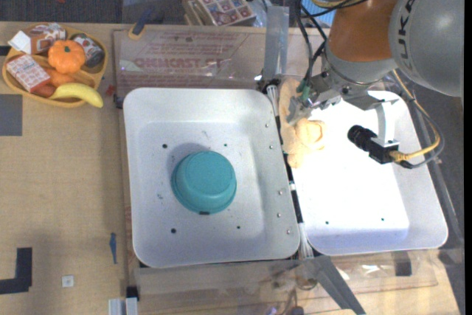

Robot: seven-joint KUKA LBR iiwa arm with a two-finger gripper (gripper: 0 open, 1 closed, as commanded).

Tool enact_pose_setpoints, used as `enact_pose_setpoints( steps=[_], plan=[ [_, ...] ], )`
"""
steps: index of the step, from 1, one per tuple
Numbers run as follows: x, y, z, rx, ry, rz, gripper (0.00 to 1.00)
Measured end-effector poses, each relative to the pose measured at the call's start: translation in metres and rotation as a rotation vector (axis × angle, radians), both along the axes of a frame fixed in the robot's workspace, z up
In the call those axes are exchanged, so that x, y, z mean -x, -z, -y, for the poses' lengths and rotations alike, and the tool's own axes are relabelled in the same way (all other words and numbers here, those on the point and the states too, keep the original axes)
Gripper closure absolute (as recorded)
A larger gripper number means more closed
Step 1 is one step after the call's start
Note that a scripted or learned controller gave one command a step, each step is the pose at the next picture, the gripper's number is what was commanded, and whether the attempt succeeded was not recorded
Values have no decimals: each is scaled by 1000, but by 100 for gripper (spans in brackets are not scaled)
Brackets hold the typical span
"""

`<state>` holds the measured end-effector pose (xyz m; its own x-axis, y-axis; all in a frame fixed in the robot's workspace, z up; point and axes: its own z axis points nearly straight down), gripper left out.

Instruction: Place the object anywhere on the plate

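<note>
You see the hand [301, 104] low at the right bin's [383, 232] left edge, over the pale object [306, 136]; its grip you cannot tell. The teal plate [204, 181] waits in the left bin [147, 114], nothing placed yet

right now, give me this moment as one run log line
gripper: over right bin's left edge, fingers unclear | object: pale, in right bin by gripper | plate: teal, left bin, bare

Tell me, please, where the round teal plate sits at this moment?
The round teal plate lies in the left shallow white bin, slightly below its middle, well left of the pale yellowish object in the right bin.
</note>
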<state>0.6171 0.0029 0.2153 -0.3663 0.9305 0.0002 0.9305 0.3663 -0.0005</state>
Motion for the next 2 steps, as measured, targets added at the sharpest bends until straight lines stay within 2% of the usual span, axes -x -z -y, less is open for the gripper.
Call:
enact_pose_setpoints(
  steps=[1,2],
  plan=[
    [16,-3,-56,0,-400,2,100],
    [20,-20,-89,1,-797,8,100]
  ],
)
